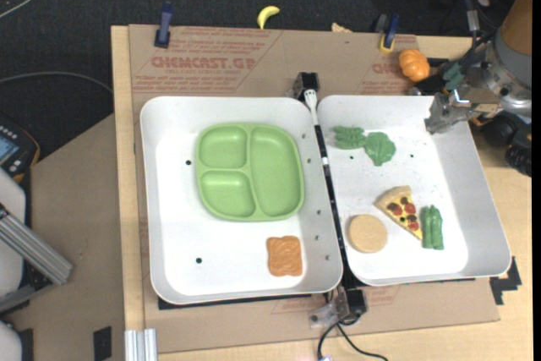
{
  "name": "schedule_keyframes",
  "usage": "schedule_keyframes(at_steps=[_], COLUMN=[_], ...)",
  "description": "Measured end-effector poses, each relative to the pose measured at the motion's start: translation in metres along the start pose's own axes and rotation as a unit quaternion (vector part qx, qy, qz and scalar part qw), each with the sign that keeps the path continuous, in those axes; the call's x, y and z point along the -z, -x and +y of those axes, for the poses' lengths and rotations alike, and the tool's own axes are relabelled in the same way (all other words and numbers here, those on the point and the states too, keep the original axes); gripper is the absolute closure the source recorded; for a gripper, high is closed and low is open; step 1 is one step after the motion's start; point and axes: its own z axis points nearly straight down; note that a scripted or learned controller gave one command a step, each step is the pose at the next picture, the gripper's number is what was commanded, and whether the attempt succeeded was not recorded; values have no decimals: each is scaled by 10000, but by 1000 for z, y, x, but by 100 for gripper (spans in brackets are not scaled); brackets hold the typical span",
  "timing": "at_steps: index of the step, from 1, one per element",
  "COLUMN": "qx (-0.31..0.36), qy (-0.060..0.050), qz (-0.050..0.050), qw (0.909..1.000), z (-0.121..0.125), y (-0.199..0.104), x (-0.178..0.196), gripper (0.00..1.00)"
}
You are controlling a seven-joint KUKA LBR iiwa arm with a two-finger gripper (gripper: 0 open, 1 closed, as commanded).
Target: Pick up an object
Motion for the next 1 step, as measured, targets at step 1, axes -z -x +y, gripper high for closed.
schedule_keyframes(at_steps=[1], qx=[-25], qy=[-123], qz=[17], qw=[9999], z=[-8], y=[-63], x=[-43], gripper=[100])
